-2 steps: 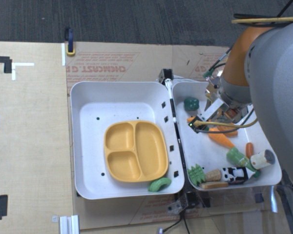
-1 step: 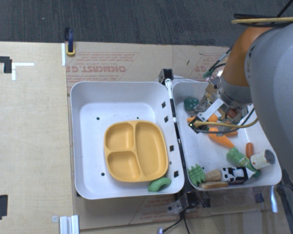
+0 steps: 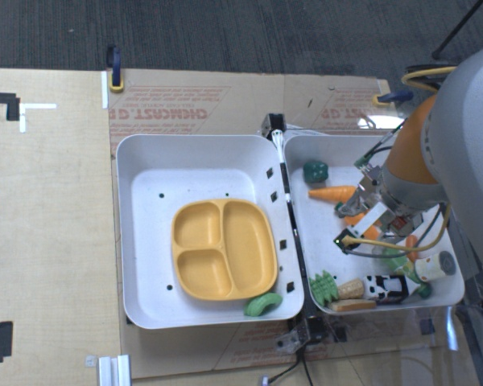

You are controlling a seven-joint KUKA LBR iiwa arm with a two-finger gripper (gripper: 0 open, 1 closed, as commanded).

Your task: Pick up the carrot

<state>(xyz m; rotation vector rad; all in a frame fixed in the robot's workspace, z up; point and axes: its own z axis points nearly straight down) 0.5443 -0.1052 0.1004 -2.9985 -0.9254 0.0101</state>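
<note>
right bin (image 3: pixel 306 240) holds carrot (image 3: pixel 332 193) beside green toy (image 3: pixel 315 170); claw (image 3: pixel 352 209) state unclear.

Two shallow white plastic bins side by side on light wooden bench (image 3: pixel 48 240). Left bin (image 3: pixel 137 240): yellow three-compartment plate (image 3: pixel 224 248), curved green piece (image 3: pixel 263 303) just beside plate's near edge. Right bin (image 3: pixel 318 240): orange tapered carrot (image 3: pixel 332 193), dark green lump (image 3: pixel 315 170) near it, black-and-white toy (image 3: pixel 385 289), green spiky piece (image 3: pixel 324 286). Grey arm with orange band (image 3: pixel 410 151) over right bin; claw (image 3: pixel 356 219) just beside carrot.
</note>
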